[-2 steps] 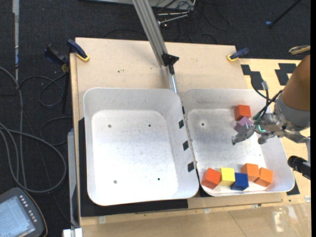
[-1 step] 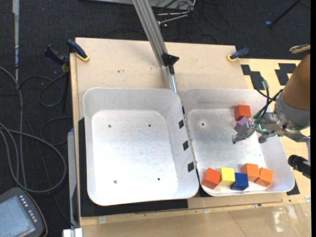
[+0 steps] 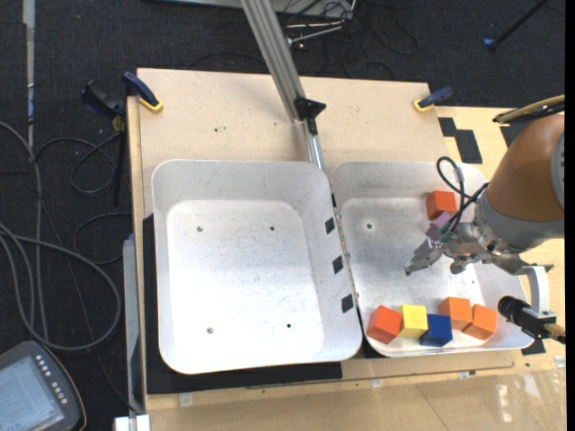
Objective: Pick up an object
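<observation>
My gripper (image 3: pixel 437 257) hangs over the middle of the right bin (image 3: pixel 377 187), reaching in from the right. Just behind it lies an orange block (image 3: pixel 440 204), apart from the gripper. A small purplish piece (image 3: pixel 436 232) shows between that block and the gripper, partly hidden by cables. Along the bin's front edge sits a row of blocks: an orange one (image 3: pixel 386 323), a yellow one (image 3: pixel 414 318), a blue one (image 3: pixel 437 330), and two more orange ones (image 3: pixel 456 310) (image 3: pixel 483 321). I see nothing held in the gripper.
The left bin (image 3: pixel 171 241) stands beside the right one, sharing a raised middle rim. A slanted metal pole (image 3: pixel 274 48) rises behind the bins. Clamps (image 3: pixel 144 92) (image 3: pixel 433 99) sit at the bench's back corners.
</observation>
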Robot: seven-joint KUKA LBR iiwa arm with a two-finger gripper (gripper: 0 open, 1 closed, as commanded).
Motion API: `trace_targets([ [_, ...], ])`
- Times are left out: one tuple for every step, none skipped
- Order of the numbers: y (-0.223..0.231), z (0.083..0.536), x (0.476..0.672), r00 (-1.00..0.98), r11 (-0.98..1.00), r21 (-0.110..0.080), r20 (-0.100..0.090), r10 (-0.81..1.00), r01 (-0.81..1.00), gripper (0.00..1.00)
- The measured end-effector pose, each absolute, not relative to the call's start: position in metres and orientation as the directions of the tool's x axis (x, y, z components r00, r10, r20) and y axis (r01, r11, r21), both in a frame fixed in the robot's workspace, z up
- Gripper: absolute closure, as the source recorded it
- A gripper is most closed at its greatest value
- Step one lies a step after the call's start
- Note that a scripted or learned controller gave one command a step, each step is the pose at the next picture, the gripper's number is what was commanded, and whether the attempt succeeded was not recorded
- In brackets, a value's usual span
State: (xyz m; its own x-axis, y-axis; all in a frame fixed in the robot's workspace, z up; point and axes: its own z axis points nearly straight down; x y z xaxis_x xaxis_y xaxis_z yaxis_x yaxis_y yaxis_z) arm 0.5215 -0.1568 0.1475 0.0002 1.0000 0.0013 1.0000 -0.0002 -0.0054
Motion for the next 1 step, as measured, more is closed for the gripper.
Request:
trace_targets([
  [-0.1562, 0.0942, 0.5208, 0.001, -0.001, -0.004, 0.001, 1.0, 1.0, 0.0],
])
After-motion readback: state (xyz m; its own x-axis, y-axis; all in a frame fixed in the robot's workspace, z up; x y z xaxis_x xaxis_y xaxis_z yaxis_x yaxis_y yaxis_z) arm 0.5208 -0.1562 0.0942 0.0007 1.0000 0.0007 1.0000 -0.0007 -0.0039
